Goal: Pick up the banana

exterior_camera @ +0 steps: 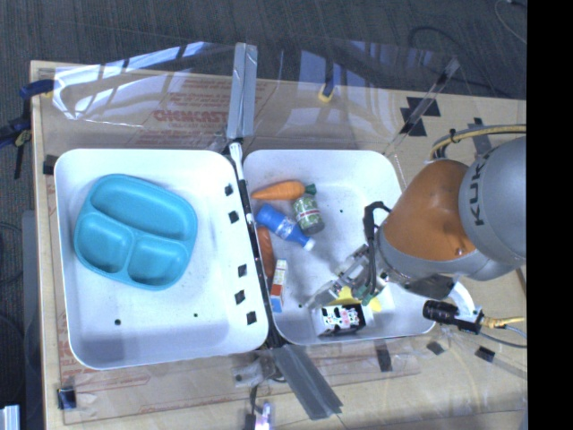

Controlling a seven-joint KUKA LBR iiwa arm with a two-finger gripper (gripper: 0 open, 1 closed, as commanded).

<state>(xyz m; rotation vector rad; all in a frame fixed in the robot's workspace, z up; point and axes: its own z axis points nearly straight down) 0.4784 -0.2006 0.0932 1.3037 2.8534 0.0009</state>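
Banana: I see a sliver of yellow curved fruit [380,304] just beside the gripper, mostly hidden.
Handling, my guess: light, soft, bruisable; take mid-body, across the curve.
Gripper [349,287]: fingers obscured, cannot tell.
Beyond it: green jar [307,211], orange carrot [278,190], blue bottle [280,225].

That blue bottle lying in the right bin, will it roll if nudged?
Probably. The blue bottle lies on its side and looks round, so a sideways nudge likely rolls it. The green jar close by may stop it.
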